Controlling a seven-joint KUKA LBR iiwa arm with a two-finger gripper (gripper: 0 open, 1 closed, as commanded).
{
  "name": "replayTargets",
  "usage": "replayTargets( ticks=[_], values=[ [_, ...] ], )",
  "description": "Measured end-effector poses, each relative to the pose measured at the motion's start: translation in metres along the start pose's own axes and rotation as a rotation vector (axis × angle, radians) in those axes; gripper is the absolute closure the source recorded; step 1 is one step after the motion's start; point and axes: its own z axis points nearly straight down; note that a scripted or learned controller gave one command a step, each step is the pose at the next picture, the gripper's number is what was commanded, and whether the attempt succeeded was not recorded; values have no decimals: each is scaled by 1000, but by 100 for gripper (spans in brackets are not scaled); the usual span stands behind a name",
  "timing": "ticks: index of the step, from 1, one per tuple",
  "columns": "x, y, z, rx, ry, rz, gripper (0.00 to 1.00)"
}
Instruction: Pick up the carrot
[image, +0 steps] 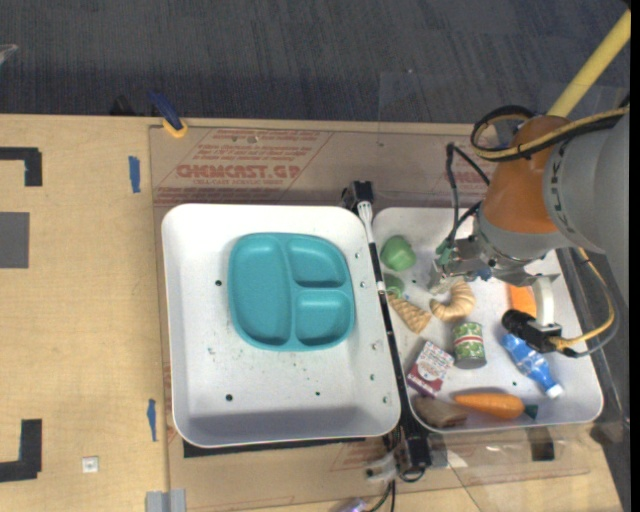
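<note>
Arm over the right bin, carrot lying at that bin's near edge.

From my feed, the jaws (452, 262) sit low in the upper middle of the right bin (590, 395), just above a croissant (454, 300), and I cannot tell whether they are parted or clenched, or whether anything is between them. The carrot (489, 404) lies flat along the bin's near wall, well apart from the jaws, with its green end pointing right. Between them I see a small green-labelled can (467, 342) and a red and white packet (428, 366). A green round fruit (398, 252) sits near the divider, a blue bottle (530, 364) to the right of the can. The left bin (195, 400) carries a teal divided plate (292, 290). Both bins rest on the tabletop (80, 320).
</note>
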Motion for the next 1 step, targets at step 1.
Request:
replayTargets(
  ticks=[1],
  values=[
    [0, -1, 1, 2, 0, 0, 0]
  ],
)
